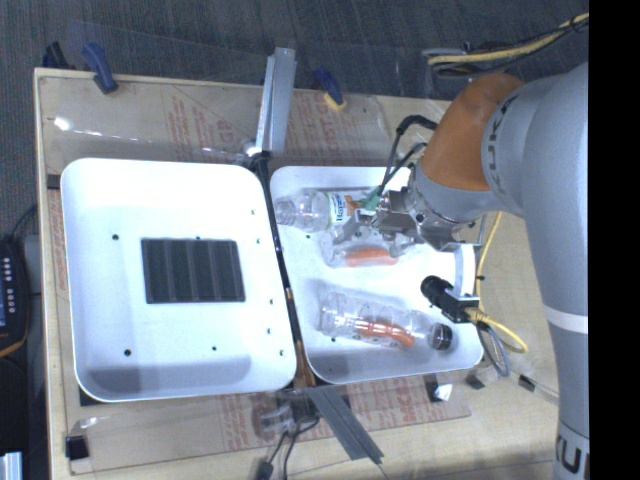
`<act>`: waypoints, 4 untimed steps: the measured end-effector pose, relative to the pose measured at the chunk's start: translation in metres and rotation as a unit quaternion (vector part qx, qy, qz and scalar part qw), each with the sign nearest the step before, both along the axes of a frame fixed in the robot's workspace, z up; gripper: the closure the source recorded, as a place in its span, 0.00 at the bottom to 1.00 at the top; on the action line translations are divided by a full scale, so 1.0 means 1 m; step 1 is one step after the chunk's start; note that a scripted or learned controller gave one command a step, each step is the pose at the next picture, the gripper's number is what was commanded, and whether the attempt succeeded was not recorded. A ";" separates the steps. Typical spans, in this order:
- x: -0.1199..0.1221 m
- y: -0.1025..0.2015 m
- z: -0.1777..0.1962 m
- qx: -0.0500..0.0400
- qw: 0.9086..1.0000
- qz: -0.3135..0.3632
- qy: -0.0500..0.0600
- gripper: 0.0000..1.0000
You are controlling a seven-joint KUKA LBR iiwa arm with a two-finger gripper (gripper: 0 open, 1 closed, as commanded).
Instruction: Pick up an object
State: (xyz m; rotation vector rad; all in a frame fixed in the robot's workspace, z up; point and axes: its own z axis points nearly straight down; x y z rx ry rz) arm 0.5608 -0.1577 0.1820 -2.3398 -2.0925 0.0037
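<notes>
the desk (pixel 60 118) carries two shallow white bins side by side. the left bin (pixel 100 198) has a dark ribbed panel (pixel 193 270) in its middle. the right bin (pixel 300 318) holds several clear plastic things. a clear bottle (pixel 315 211) with a blue and green label lies on its side near the far edge of this bin. just beside it, toward the middle, lies a clear wrapped thing with an orange part (pixel 368 257). closer to the near edge lies another clear package (pixel 365 324) with an orange piece inside, and a small dark round object (pixel 441 339) lies just beside its right end.

the grey arm (pixel 550 168) with the orange band reaches in from the right, over the far part of the right bin. the gripper (pixel 372 216) is low, just beside the label end of the bottle and above the wrapped orange thing. the gripper body hides the tips, so it is not possible to tell whether it is released or clenched, and nothing is clearly seen between them. all the things lie in the bin.
</notes>
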 end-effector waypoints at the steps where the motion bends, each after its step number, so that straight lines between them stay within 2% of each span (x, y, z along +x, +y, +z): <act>1: 0.026 -0.041 -0.040 0.000 1.000 0.006 -0.002 0.00; 2: 0.050 -0.047 -0.047 -0.010 0.996 0.082 -0.026 0.00; 3: 0.056 -0.051 -0.055 -0.007 0.990 0.137 -0.029 0.00; 4: 0.080 -0.053 -0.058 -0.015 0.981 0.192 -0.020 0.00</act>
